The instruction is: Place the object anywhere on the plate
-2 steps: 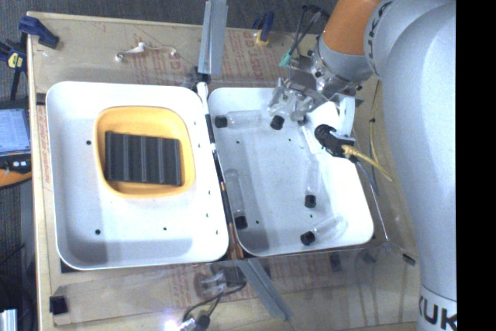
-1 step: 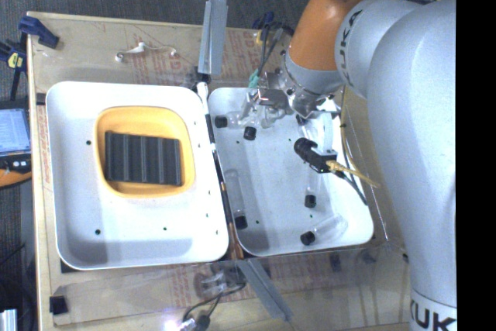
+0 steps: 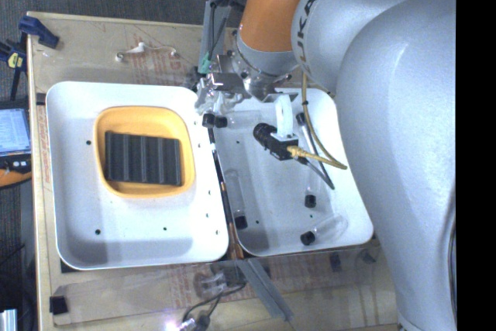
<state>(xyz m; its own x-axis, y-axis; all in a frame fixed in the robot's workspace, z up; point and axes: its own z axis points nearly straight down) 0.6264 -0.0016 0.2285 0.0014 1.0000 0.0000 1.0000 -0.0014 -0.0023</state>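
Item: dark ribbed block [image 3: 144,159].
Location: flat on yellow plate [image 3: 139,117], left bin [image 3: 77,229].
Long axis: left-right across view, ribs crosswise.
Gripper [image 3: 211,98]: at far end of seam between bins, up and right of block, well apart from it.
Open or closed: you cannot tell.
Judgement: block looks already on plate. Any regrasp means you travel left and toward the near edge.

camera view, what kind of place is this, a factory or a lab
Most likely a robotics lab test setup, not a production line: a KUKA arm over the right bin, a matching white left bin beside it, on a rough plywood bench with a blue clamp at its corner.
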